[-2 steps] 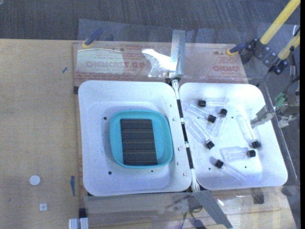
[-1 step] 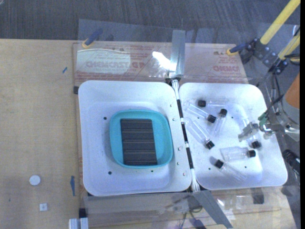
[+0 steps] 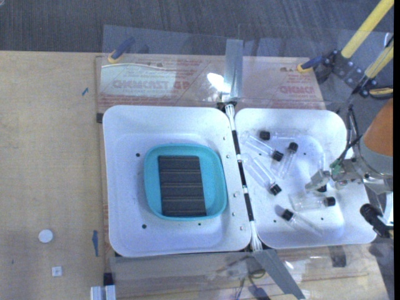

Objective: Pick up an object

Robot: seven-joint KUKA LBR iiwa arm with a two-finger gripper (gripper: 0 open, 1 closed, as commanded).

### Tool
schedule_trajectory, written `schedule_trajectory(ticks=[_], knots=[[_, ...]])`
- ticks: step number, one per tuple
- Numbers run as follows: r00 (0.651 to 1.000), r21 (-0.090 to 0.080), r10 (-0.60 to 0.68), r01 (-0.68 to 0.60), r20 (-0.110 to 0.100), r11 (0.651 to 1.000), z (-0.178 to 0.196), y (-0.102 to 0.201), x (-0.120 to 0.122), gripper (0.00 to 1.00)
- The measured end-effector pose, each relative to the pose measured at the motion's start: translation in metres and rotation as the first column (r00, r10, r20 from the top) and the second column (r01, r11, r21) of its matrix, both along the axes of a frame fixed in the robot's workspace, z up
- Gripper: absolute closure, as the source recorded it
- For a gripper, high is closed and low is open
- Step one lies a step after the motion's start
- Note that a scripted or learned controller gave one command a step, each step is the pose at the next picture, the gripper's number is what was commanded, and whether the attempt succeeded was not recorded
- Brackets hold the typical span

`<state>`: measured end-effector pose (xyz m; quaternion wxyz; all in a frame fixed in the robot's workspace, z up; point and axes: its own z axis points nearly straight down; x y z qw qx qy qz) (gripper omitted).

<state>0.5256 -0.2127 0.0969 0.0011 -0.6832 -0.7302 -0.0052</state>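
Note:
Several clear vials with black caps lie scattered in the right bin [image 3: 334, 122], among them one near the divider [image 3: 261, 175], one in the middle [image 3: 288, 159] and one toward the front [image 3: 310, 201]. My gripper [image 3: 319, 181] reaches in from the right and hovers low over the right side of that bin, just above the front vial. The arm's orange band [image 3: 379, 133] sits at the frame's right edge. In the left bin [image 3: 119, 125] a teal tray [image 3: 152, 167] holds a dark grey ribbed block [image 3: 181, 185].
Clear plastic sheeting [image 3: 165, 83] with clamps lies behind both bins. A metal divider strip [image 3: 239, 167] runs between them. Yellow rods [image 3: 369, 20] and cables stand at the back right. A small white disc [image 3: 45, 235] lies on the wooden bench at the left.

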Motion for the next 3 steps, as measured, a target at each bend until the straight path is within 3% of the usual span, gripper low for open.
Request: schedule_trajectory(ticks=[1,2,3], knots=[[1.000,0.005,0.018,-0.018,0.000,1.000,-0.007,0.000,0.037,0.00],[0.999,0.000,0.033,-0.033,0.000,0.999,-0.008,0.002,0.038,0.00],[0.998,0.001,0.062,-0.062,0.007,0.998,-0.007,0.000,0.016,0.00]])
